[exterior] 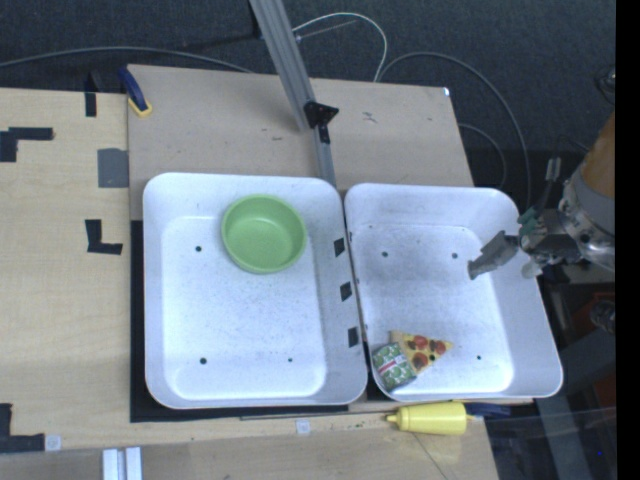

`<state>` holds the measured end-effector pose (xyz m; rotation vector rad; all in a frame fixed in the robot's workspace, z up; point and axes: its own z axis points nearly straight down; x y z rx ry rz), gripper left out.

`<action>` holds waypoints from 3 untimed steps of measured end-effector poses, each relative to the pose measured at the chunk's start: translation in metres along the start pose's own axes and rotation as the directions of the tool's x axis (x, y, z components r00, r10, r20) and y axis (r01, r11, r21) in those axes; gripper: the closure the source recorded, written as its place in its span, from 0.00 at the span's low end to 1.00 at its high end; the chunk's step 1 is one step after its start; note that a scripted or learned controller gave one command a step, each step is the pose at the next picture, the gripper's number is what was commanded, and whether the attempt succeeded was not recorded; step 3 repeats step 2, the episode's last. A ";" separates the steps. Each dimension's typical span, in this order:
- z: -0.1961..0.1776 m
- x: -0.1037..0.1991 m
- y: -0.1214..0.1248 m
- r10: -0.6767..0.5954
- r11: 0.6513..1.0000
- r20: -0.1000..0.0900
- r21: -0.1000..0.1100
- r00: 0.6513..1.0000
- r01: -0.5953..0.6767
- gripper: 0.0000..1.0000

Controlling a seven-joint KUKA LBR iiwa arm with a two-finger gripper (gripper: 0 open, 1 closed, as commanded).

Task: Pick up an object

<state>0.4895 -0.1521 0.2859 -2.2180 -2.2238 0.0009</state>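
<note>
My gripper (506, 262) hangs over the right rim of the right bin (420, 200), well above the bin floor. It is open, with one grey finger (489, 256) splayed out to the left and nothing between the fingers. A toy pizza slice (424, 348) lies in the right bin's near left corner, touching a small green and white packet (393, 366). Both sit well to the lower left of the gripper. A green bowl (263, 233) stands upright in the far part of the left bin (160, 298).
A yellow bottle (432, 418) lies on the bench just outside the right bin's front rim. A grey metal pole (290, 63) slants in from the top toward the gap between the bins. Cables (440, 68) loop behind the bench.
</note>
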 end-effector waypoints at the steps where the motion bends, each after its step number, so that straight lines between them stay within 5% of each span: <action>1: 0.000 0.000 0.000 0.000 1.000 0.000 0.000 1.000 0.000 0.00; 2: 0.049 -0.009 0.000 0.003 1.000 0.000 0.006 1.000 -0.003 0.00; 3: 0.049 -0.009 0.000 0.003 1.000 0.000 0.006 1.000 -0.003 0.00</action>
